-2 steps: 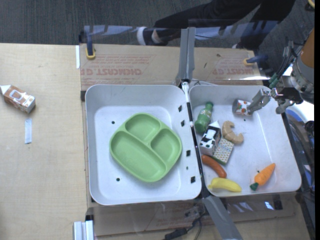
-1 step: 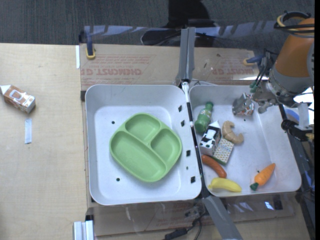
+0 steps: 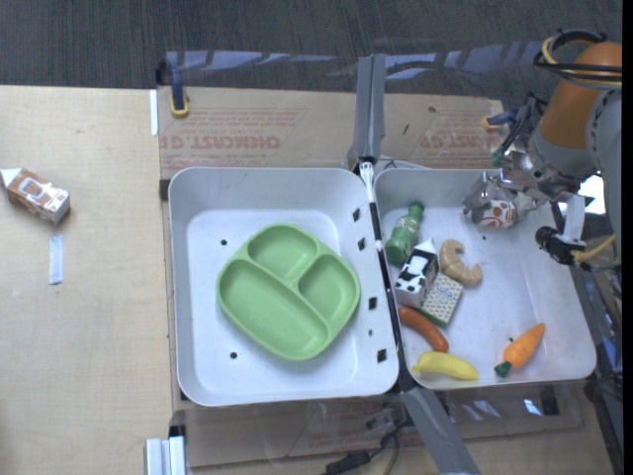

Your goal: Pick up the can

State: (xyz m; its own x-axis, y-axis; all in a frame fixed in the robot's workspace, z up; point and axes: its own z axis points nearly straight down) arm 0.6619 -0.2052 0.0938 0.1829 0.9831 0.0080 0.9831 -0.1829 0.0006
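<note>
1 cam, fixed overhead, slanted look down onto bench. Both white bins in frame: left bin (image 3: 188, 295) far from the arm (image 3: 579, 107), right bin (image 3: 564, 315) directly below/beside it. Arm enters from frame right, upper corner. Mid-range standoff; bench (image 3: 79, 344) edge and dark floor visible up top.

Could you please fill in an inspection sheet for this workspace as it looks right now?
Surface: two white bins, left bin, right bin, on a cardboard-covered bench.
Job's things: can at the right bin's far end, under the pincer.
Clutter: green divided plate, green bottle, cow-print carton, croissant, sausage, banana, carrot.
Grippers: pincer over the can; finger state unclear.
Cables: black loop on the arm.
Surroundings: small carton left of the bins.
</note>
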